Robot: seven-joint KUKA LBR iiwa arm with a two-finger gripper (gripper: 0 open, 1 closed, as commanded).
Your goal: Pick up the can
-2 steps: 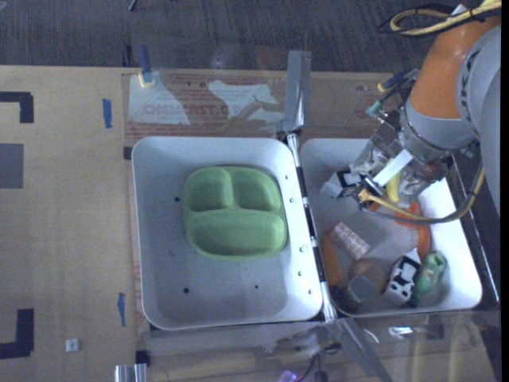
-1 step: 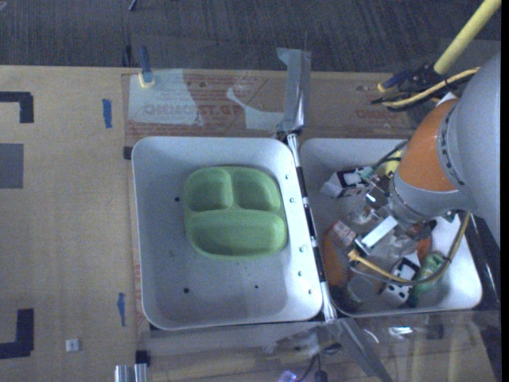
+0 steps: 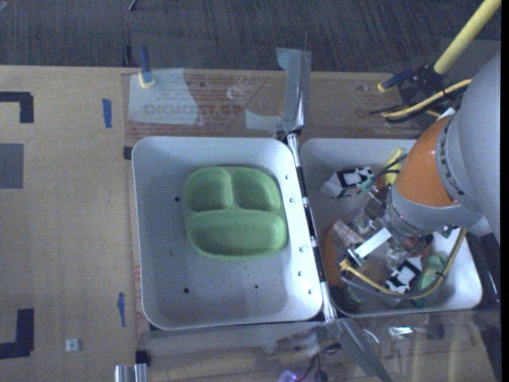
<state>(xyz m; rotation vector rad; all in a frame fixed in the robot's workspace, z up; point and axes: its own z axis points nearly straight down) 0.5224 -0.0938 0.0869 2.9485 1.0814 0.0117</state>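
Observation:
My gripper (image 3: 372, 251) is low inside the right bin (image 3: 469, 293), under the orange band of the arm (image 3: 421, 181). Just to its left lies a brownish, copper-coloured object (image 3: 342, 234) that may be the can; its shape is partly hidden by the gripper and by clutter. The gripper's white and metal parts overlap the pile, and I cannot see whether anything is held.
The left bin (image 3: 159, 293) holds a green divided tray (image 3: 235, 211). In the right bin lie a black-and-white item (image 3: 350, 179), another one (image 3: 402, 277), a green object (image 3: 434, 275) and a yellow curved strip (image 3: 374, 282). Yellow cables (image 3: 413, 106) run behind the arm.

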